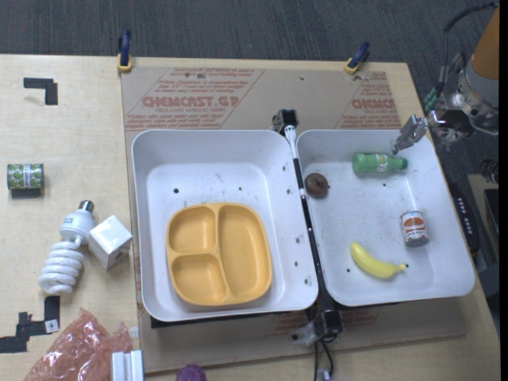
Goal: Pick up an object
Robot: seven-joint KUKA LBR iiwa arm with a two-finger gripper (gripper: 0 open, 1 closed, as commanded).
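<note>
Hovering at the right bin's [444, 213] far edge, the gripper [409, 133] gripped nothing; whether its jaws were spread I couldn't tell. The green bottle [379, 163] lay just beside it, nothing lifted yet.

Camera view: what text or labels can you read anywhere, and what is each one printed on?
"CHEMCAST" with a partial "G": red print on the brown sheet under the bins, repeated at its right, cut off.
Green bottle: label too small to read.
Small can: red and white label, blurred.
Green can on the bench: unreadable.
</note>
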